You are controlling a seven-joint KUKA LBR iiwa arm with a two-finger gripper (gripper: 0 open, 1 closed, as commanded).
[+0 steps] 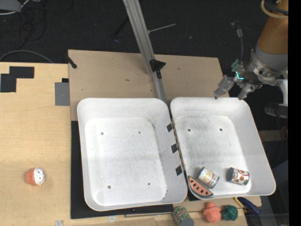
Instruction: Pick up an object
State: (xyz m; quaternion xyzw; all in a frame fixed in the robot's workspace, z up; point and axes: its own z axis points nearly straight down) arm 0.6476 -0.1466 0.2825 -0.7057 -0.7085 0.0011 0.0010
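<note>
Gripper point(232, 89), fingers spread and holding nothing, hangs over the right bin point(254, 126) far edge, well apart from the can point(207, 177) near its front wall, where crowding may spoil a grasp

The arm point(275, 27) is cut off by the top right corner, and a small can point(182, 216) below the bins runs off the bottom edge.
</note>
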